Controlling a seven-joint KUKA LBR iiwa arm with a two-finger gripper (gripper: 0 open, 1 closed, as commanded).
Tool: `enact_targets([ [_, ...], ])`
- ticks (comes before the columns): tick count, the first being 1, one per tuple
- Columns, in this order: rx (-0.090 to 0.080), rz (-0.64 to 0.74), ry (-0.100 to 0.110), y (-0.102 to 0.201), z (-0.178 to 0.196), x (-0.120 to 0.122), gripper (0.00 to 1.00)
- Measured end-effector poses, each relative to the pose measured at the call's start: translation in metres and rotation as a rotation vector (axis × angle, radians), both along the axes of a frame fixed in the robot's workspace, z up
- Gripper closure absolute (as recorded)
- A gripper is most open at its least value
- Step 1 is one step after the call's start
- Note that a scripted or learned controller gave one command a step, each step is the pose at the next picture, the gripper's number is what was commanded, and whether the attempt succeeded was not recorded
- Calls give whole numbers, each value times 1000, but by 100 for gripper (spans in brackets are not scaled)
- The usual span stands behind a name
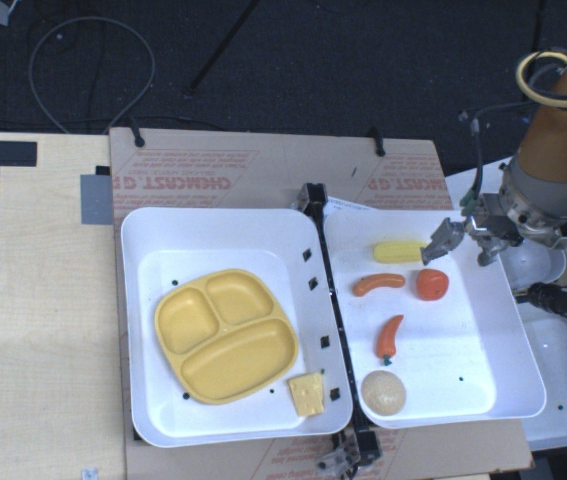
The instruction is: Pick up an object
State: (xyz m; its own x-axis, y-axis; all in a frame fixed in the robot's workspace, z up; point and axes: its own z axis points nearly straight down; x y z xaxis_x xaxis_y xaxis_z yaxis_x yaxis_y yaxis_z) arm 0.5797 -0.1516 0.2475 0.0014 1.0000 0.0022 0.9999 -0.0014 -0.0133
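The right bin [503, 368] holds a yellow oblong piece [400, 252], an orange sausage [378, 284], a red tomato [431, 284], a red-orange pepper [389, 336] and a pale round ball [384, 392]. My gripper [465, 246] hangs over the bin's far right part, just right of the yellow piece and above the tomato. Its two dark fingers [442, 241] stand apart, open, with nothing between them.
The left bin [143, 268] carries a yellow divided plate [226, 334] and a yellow cheese wedge [308, 395] at its near right corner. A black divider [328, 298] runs between the bins. Cables [478, 158] hang near the arm's wrist.
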Motion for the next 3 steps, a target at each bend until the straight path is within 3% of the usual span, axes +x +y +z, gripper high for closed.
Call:
enact_targets([
  [1,-1,2,-10,0,6,2,0],
  [3,0,1,-6,0,-85,6,0],
])
